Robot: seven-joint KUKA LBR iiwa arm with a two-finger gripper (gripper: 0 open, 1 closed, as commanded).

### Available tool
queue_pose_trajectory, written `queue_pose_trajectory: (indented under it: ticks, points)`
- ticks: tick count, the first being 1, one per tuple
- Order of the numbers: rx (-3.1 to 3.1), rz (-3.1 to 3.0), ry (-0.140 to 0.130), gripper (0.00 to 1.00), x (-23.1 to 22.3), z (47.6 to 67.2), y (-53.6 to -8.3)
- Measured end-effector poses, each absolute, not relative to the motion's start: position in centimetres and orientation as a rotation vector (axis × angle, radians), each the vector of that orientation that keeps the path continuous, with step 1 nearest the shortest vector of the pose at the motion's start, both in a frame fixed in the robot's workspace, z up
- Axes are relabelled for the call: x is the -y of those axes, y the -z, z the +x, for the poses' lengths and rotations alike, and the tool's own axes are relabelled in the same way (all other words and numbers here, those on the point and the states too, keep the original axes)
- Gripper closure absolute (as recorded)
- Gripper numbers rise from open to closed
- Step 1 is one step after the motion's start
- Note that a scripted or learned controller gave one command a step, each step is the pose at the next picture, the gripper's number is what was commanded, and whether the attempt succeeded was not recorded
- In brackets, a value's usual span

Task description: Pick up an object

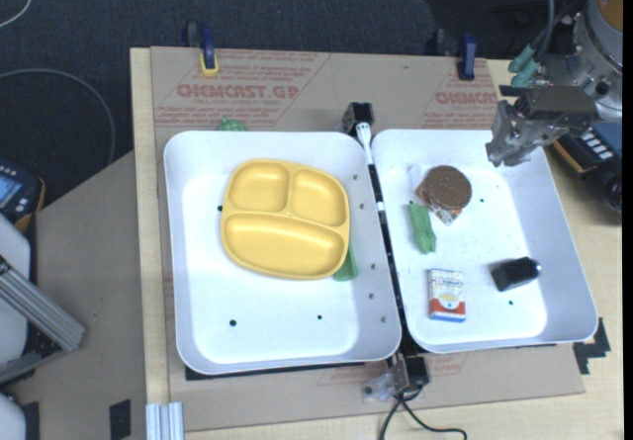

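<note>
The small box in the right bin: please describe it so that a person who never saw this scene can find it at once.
Start from the right bin, the one without the yellow divided plate. Go to its near edge, toward the bottom of the view: the small box lies flat there, left of a black object and below a green piece. It alone is rectangular, white on top with a red and orange lower part.

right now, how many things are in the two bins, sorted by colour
yellow: 1, the divided plate
green: 2, the long piece and the bit at the plate's edge
brown: 1, the round disc
black: 1, the small block
white and red: 1, the small box
total: 6
</note>
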State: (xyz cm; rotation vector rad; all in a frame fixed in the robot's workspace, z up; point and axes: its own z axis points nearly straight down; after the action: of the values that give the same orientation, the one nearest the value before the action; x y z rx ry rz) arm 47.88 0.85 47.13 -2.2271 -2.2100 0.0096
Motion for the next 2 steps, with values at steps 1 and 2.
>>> queue_pose_trajectory:
  ticks: [1, 2]
  points:
    - [2.213, -2.223, -0.010, 1.00, 2.4, 47.9, -40.1]
    - [2.220, -2.230, 0.002, 1.00, 6.2, 48.0, -41.5]
